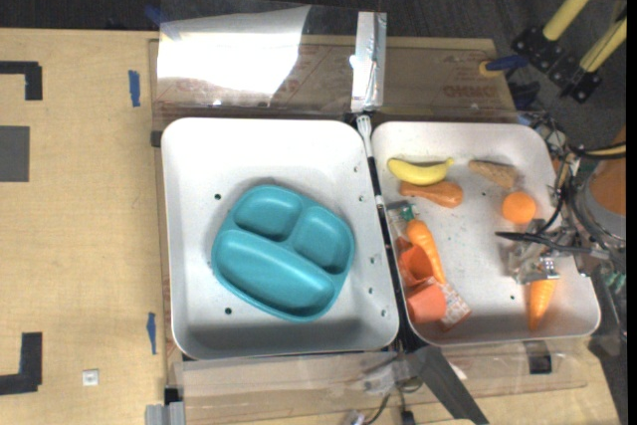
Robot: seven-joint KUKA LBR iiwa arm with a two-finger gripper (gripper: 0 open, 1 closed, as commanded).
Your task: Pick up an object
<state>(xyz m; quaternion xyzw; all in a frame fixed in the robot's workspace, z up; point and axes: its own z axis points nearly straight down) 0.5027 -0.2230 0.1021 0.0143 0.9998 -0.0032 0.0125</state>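
The right bin (476, 244) holds several toy foods. A yellow banana (419, 170) lies at its back left, with an orange carrot-like piece (435, 194) just in front of it. A brown piece (495, 173) and an orange ball (519, 207) sit at the back right. Along the left wall lie a carrot (422, 239), an orange cup (424, 265) and a red-orange block (426, 303). My gripper (532, 257) hangs low over the bin's right side, right behind a small carrot (538, 302). The gripper's metal body hides how it stands.
In the left bin (189, 214) rests a teal divided plate (284, 249). A clear wrapper (454, 306) lies by the red-orange block. Cables and the arm's orange band (607, 196) crowd the right bin's right rim. A clear sheet (234, 55) lies behind the bins.
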